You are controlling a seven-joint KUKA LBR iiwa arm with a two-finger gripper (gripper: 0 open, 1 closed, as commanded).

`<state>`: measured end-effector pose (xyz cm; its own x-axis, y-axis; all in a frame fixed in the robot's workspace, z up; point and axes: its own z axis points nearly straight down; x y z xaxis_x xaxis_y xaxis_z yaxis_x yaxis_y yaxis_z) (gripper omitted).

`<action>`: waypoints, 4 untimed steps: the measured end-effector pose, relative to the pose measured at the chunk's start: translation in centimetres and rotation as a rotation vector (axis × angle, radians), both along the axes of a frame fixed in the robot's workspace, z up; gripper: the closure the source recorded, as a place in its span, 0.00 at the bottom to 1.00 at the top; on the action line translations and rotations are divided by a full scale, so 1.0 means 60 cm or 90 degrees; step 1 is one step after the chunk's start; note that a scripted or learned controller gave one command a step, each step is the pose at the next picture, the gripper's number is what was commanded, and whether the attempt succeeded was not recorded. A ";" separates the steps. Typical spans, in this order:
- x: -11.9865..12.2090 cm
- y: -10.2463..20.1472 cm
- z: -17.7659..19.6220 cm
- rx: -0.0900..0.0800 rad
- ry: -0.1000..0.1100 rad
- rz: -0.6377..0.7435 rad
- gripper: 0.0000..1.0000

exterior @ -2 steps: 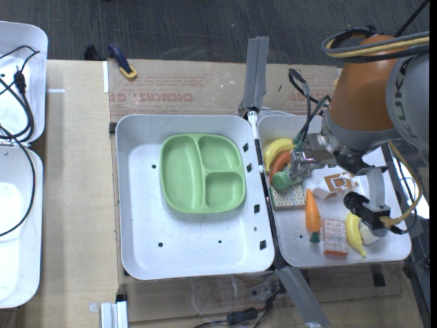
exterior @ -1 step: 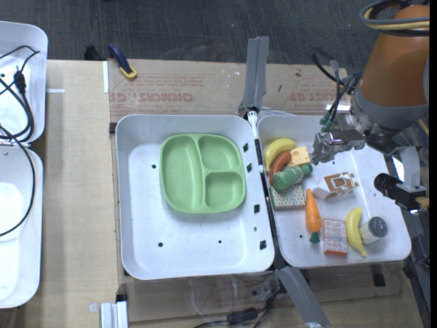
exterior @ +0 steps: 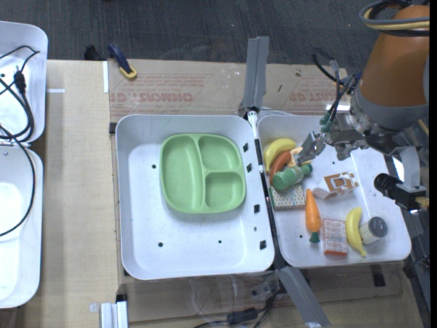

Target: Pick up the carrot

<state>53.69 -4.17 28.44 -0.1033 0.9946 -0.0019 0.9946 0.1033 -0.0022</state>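
The carrot (exterior: pixel 312 212) is orange with a green stub at its near end. It lies lengthwise in the middle of the right bin (exterior: pixel 392 248), apart from the other items. My gripper (exterior: pixel 309 147) hangs at the end of the grey arm over the bin's far left part. It is above a pile made of a yellow banana (exterior: pixel 278 149), an orange piece and a green bottle (exterior: pixel 290 177). The gripper is a good hand's width beyond the carrot, and nothing shows in its grasp.
The right bin also holds a speckled pad (exterior: pixel 289 197), a small white and orange box (exterior: pixel 339 184), an orange packet (exterior: pixel 334 237), a second banana (exterior: pixel 354 231) and a grey can (exterior: pixel 374 229). A green divided plate (exterior: pixel 203 171) lies in the left bin (exterior: pixel 136 238).
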 end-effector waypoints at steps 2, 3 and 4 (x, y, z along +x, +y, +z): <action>-0.084 -0.098 -0.143 0.001 0.000 0.067 0.00; -0.057 -0.031 -0.157 0.001 0.001 0.144 0.00; -0.099 -0.019 -0.120 0.001 0.000 0.082 0.00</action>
<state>47.78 -5.29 21.22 -0.2305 0.9731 0.0002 0.9731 0.2305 -0.0022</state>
